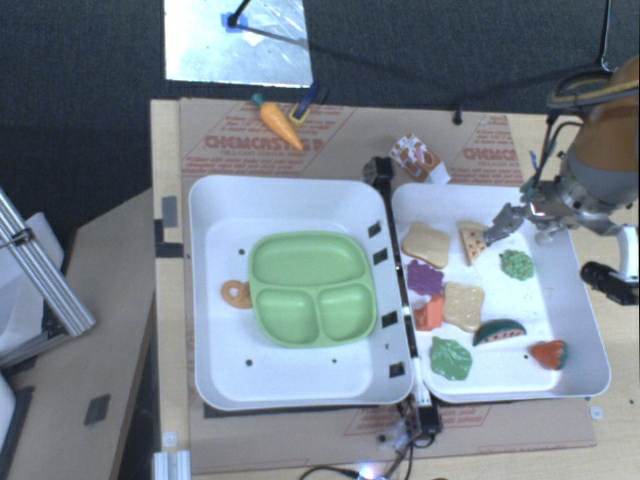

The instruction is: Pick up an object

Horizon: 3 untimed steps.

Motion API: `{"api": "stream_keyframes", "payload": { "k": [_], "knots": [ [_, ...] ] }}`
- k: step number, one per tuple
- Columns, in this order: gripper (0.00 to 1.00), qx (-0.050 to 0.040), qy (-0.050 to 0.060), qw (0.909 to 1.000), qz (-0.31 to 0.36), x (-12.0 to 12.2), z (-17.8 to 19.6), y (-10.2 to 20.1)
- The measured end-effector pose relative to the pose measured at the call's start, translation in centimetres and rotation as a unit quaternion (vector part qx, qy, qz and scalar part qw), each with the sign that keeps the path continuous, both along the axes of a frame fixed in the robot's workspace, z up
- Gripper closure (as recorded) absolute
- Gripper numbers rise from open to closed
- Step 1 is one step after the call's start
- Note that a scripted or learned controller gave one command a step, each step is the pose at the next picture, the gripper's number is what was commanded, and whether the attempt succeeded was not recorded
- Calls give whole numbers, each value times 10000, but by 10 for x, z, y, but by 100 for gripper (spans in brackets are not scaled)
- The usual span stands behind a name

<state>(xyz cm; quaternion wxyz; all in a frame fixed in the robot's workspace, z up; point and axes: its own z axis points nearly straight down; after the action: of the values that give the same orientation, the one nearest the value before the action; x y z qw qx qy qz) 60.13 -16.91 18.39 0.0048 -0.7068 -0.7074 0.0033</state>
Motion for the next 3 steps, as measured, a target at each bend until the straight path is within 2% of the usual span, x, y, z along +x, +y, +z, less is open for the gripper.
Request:
{"api": "stream_keyframes", "payload": {
  "k": [1, 3],
  "knots": [
    [0, -12, -62, 10000, 14, 3, 7, 0],
    [0, -11, -51, 10000, 3, 8, -76, -3]
  ]
}}
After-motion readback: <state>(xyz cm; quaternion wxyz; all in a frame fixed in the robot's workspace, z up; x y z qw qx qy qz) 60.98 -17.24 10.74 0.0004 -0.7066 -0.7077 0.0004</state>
